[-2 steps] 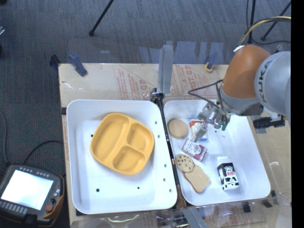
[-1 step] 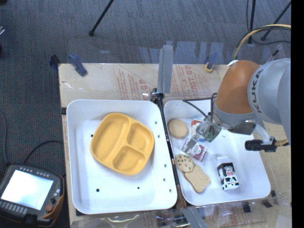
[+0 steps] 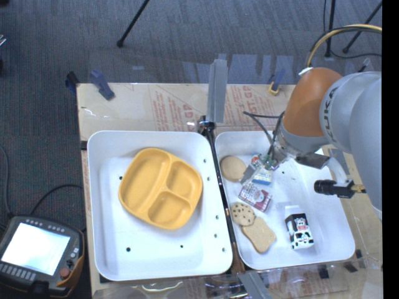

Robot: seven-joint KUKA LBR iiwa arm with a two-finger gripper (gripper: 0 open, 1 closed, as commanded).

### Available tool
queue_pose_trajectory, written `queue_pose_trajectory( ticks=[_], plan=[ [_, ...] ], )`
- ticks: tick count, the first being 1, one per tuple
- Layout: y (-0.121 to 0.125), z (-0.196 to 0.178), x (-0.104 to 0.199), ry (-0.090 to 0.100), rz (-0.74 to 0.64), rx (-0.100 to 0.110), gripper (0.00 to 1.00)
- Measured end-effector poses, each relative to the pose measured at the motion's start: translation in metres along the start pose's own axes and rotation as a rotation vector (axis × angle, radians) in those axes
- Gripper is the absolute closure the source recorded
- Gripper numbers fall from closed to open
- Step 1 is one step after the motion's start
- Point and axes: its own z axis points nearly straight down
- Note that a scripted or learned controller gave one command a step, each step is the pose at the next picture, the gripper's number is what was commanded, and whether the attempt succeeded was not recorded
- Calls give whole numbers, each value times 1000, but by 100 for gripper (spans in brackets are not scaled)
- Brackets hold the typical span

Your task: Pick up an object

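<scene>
Camera view, from above: in the left white bin (image 3: 100, 167) we see a yellow plastic divided plate (image 3: 161, 187) lying near its middle. In the right white bin (image 3: 340, 229), along its left edge, we see a round tan cookie (image 3: 233, 167), a chocolate-chip cookie (image 3: 242, 214) and a tan bread-shaped slice (image 3: 259, 233). A red-and-white packet (image 3: 255, 197) lies near the centre, just below the gripper (image 3: 263, 167), which sits low over a small blue-and-white carton (image 3: 262, 176); we cannot tell how it stands. A black-and-white cow-patterned carton (image 3: 299, 230) stands toward the front right corner.
</scene>
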Motion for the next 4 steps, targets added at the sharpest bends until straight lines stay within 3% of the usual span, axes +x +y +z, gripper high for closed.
queue_pose_trajectory(
  ticks=[1,2,3,4],
  plan=[
    [2,-12,0,-4,-7,-3,100],
    [3,-11,1,-3,-9,-2,0],
    [-3,5,1,-4,117,-10,0],
    [-1,-7,0,-11,110,-13,100]
  ],
)
